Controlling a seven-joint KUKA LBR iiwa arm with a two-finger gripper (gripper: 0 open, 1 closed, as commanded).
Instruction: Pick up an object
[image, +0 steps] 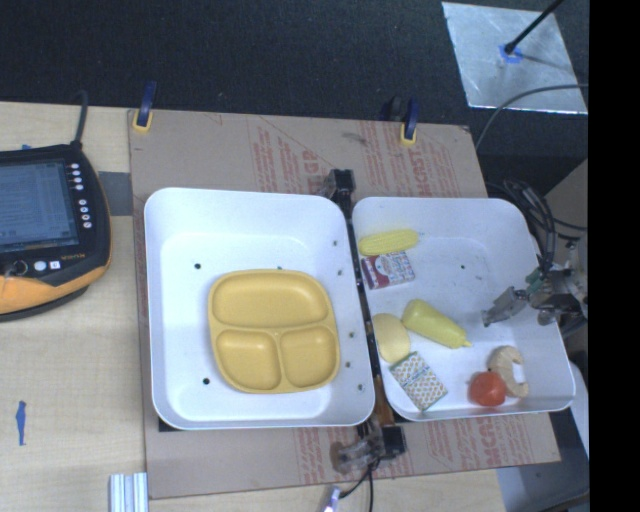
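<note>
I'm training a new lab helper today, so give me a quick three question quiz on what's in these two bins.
1. True or false: the yellow tray lies in the left bin.
2. Which lies nearest the gripper? A corn cob, B bagel, C checkered packet.
3. Fill in: the tomato touches the ____.

Key: 1 true. 2 B. 3 bagel.
</note>
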